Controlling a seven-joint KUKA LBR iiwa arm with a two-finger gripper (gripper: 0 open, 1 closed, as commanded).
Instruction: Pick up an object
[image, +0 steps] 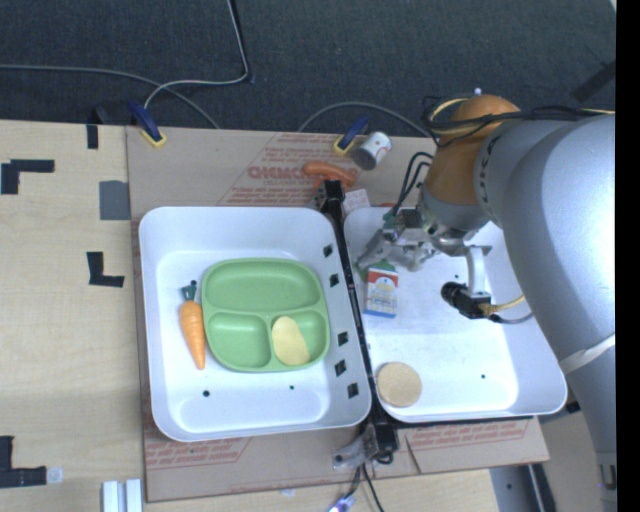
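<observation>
My gripper hangs over the far-left part of the right bin, open, with nothing between its fingers. Just in front of it a small red, white and blue carton lies flat on the bin floor, apart from the fingertips. A round tan disc rests near the right bin's front-left corner. In the left bin a green divided plate holds a yellow oval piece. An orange carrot lies beside the plate's left edge.
The grey arm with its orange band covers the right bin's far-right side, and a black cable fitting hangs below it. An orange sausage-shaped toy and a small grey cylinder lie on the cardboard behind the bins.
</observation>
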